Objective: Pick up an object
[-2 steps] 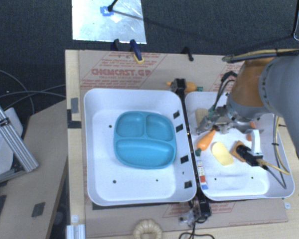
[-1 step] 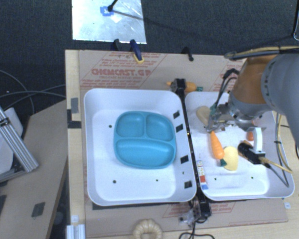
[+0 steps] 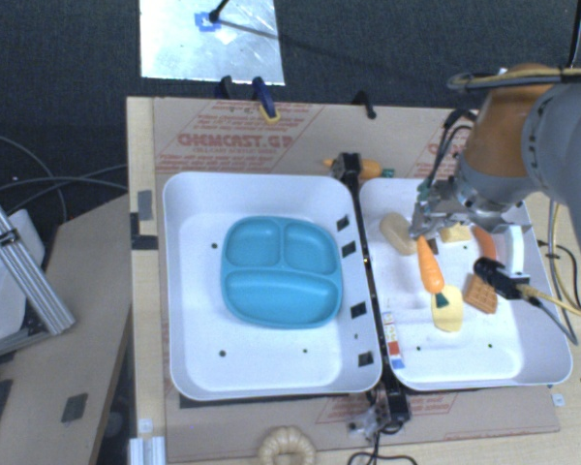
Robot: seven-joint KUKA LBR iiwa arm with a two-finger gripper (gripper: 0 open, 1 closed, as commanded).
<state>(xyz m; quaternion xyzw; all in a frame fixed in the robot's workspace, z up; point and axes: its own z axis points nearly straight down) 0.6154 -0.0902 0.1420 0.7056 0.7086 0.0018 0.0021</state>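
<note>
End effector (image 3: pixel 428 223) just above carrot (image 3: pixel 430 265); carrot's long axis pointing away toward bin (image 3: pixel 523 356) front; finger state impossible to tell.

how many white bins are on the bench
2. The left bin holds a blue divided plate. The right bin holds a carrot and other toy foods, with the gripper over its far side.

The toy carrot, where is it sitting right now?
The toy carrot lies in the right bin, just below the gripper, between the beige piece and the waffle piece.
</note>
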